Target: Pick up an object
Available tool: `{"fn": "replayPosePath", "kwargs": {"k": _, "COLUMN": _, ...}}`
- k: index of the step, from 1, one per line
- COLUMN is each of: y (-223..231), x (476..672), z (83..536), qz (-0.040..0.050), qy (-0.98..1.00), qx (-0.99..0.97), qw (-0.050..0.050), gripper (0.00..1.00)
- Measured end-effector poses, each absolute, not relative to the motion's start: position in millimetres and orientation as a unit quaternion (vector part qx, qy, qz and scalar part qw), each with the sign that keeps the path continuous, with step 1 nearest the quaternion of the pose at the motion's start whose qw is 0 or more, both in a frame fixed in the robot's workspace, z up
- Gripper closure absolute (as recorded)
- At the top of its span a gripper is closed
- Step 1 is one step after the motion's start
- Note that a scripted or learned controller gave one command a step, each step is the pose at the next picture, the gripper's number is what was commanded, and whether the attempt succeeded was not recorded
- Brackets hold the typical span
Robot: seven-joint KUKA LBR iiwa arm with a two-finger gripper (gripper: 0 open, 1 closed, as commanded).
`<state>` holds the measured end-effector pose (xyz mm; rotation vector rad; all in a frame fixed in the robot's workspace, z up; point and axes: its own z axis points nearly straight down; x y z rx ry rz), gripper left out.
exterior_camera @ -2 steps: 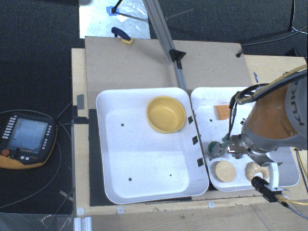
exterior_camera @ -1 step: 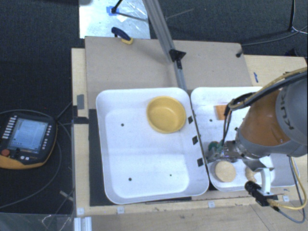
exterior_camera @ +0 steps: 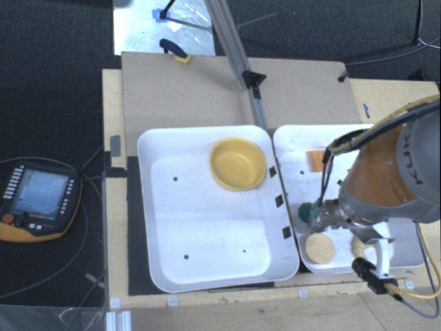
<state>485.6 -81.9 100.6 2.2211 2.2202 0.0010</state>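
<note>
**Listener:** Where are you, and what is around you?

**Arm:** I reach in from the right over a table (exterior_camera: 207,88) that carries two shallow white bins side by side. My gripper (exterior_camera: 318,217) hangs low over the right bin (exterior_camera: 293,143), near its left wall. My grey and orange body covers much of that bin.

**Listener:** What lies in the bins?

**Arm:** In the left bin (exterior_camera: 200,240) a yellow bowl (exterior_camera: 238,164) sits upright near the back right corner, mouth facing up. In the right bin a pale round disc (exterior_camera: 320,248) lies flat near the front, just beside and below my gripper. A small orange piece (exterior_camera: 315,159) lies further back in the same bin.

**Listener:** Are your fingers open or closed?

**Arm:** I cannot tell. A dark green patch sits at my tip, but I cannot say whether it is part of me or an object, so I claim no hold.

**Listener:** Which step is this?

**Arm:** I judge it the approach or the grasp itself. The pale round disc seems the likeliest target. Next I would need to centre over it, close, and lift straight up.

**Listener:** Which way does it point?

**Arm:** It looks round from above, so it has no clear long axis and no heading. Any closing direction should suit it equally.
</note>
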Motion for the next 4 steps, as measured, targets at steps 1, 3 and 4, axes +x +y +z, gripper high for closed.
{"fn": "replayPosePath", "kwargs": {"k": 1, "y": -89, "x": 487.7, "z": 160, "qz": 0.0015, "qy": 0.707, "qx": 0.707, "qw": 0.002, "gripper": 1.0}}
{"fn": "replayPosePath", "kwargs": {"k": 3, "y": -35, "x": 498.8, "z": 217, "qz": 0.0005, "qy": 0.709, "qx": 0.705, "qw": 0.0, "gripper": 1.0}}
{"fn": "replayPosePath", "kwargs": {"k": 4, "y": 21, "x": 504.4, "z": 213, "qz": 0.0005, "qy": 0.709, "qx": 0.706, "qw": 0.0, "gripper": 1.0}}
